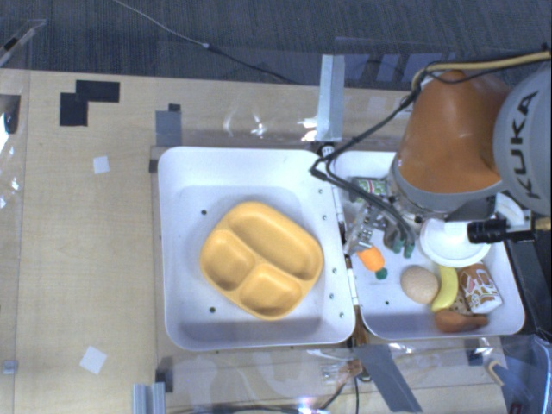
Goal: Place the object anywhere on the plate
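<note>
A yellow plate (259, 257) with three compartments lies in the middle of the left bin (183, 222). In the right bin (384, 316) a small orange carrot-like toy (371, 259) with a green tip rests near the left wall. My gripper (382, 235) hangs just above and slightly right of that toy, at the end of the orange-banded wrist (448, 136). Cables and the wrist's shadow clutter its tip, and I cannot make out anything held in it.
Along the right bin's front lie a beige egg (419, 285), a yellow banana (446, 289), a brown packet (479, 290) and a reddish-brown item (457, 321). A white round dish (452, 241) sits under the wrist. A ridge (345, 257) divides the two bins.
</note>
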`<state>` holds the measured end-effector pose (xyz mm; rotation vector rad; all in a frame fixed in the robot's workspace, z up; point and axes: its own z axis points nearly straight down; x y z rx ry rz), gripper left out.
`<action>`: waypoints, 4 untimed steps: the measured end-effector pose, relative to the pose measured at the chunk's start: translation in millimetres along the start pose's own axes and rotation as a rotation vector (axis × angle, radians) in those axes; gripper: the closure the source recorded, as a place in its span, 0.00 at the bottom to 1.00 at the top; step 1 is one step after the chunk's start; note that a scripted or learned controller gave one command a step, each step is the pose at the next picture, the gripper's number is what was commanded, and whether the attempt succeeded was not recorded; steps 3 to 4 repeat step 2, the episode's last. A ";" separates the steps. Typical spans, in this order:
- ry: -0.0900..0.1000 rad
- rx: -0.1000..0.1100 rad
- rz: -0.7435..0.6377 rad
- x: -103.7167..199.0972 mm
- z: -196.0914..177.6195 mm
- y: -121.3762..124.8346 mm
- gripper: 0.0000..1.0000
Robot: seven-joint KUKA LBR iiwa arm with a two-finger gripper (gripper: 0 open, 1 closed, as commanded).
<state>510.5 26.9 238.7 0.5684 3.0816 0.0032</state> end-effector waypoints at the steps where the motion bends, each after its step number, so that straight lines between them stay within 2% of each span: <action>1: 0.002 -0.002 -0.382 26.9 21.4 70.9 1.00; 2: 0.001 -0.002 -0.381 26.4 21.1 70.3 0.00; 4: 0.001 -0.002 -0.381 26.4 21.1 70.3 0.00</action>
